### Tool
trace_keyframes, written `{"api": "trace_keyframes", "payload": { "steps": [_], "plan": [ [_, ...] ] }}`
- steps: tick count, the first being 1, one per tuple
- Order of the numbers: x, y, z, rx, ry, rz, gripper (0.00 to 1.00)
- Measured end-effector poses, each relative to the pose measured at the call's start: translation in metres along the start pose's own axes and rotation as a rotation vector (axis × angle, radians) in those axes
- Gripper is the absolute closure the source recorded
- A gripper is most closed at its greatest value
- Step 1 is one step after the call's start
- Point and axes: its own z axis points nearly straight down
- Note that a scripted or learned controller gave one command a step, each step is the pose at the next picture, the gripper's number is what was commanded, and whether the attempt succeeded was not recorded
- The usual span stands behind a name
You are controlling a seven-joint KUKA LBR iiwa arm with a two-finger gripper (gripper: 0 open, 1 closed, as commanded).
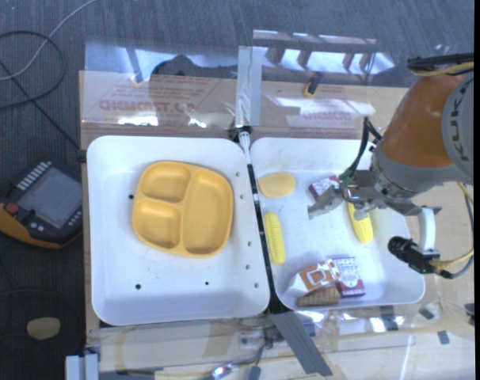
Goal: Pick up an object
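Observation:
The right bin [398,287] holds several toy foods. A yellow corn cob [274,237] lies along its left wall, with a round yellow disc [276,184] just above it. A second corn cob [362,226] lies mid-bin, and a small red-and-white packet [325,186] sits to its upper left. Near the front wall are a red-and-white snack box [335,275] and a brown cone [318,296]. My gripper [348,199] hangs low over the middle of this bin, between the packet and the second cob, partly covering the cob's top end. Nothing is visibly held.
The left bin [113,283] holds a yellow divided plate [182,207]. A teach pendant [40,204] lies on the floor to the left. The grey and orange arm [426,133] covers the right bin's far right corner. Cables hang near the wrist.

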Motion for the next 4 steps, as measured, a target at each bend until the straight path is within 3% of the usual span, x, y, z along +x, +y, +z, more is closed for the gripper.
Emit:
{"api": "trace_keyframes", "payload": {
  "steps": [1,2,3,4],
  "plan": [
    [-0.030,0.078,0.104,-0.012,-0.001,0.255,0.00],
    [-0.083,0.106,0.103,-0.007,0.006,0.196,0.00],
    [-0.083,0.105,0.095,-0.003,0.000,0.192,1.00],
    [-0.084,0.113,0.105,0.012,0.008,0.281,1.00]
  ]
}}
